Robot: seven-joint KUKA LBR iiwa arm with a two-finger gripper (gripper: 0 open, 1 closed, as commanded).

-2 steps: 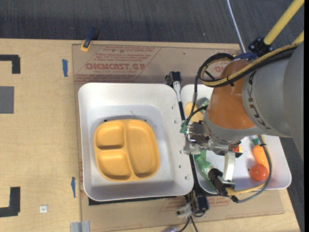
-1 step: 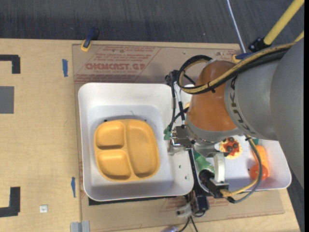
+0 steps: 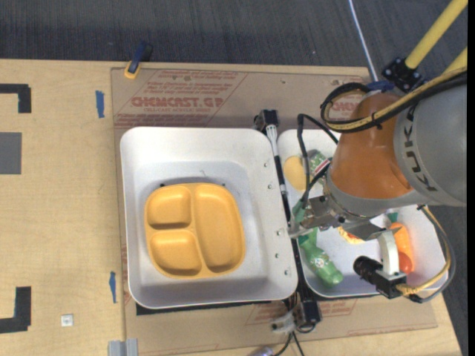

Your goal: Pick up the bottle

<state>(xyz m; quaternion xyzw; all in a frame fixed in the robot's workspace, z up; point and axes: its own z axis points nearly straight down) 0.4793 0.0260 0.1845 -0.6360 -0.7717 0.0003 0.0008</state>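
Observation:
A green bottle point(image 3: 322, 262) lies on its side in the right bin point(image 3: 356, 294), near the bin's front left corner, pointing toward the front right. My gripper point(image 3: 306, 224) hangs low over the bottle's upper end, right at the bin's left wall. The orange wrist band and grey arm hide much of this bin. From this angle I cannot see whether the bottle is held.
The left bin point(image 3: 141, 199) holds a yellow divided plate point(image 3: 194, 228). In the right bin, a pale yellow round item point(image 3: 294, 172) and a green-and-white item point(image 3: 318, 160) lie at the back left, and an orange item point(image 3: 404, 248) lies at the right. Cables run along the divider between the bins.

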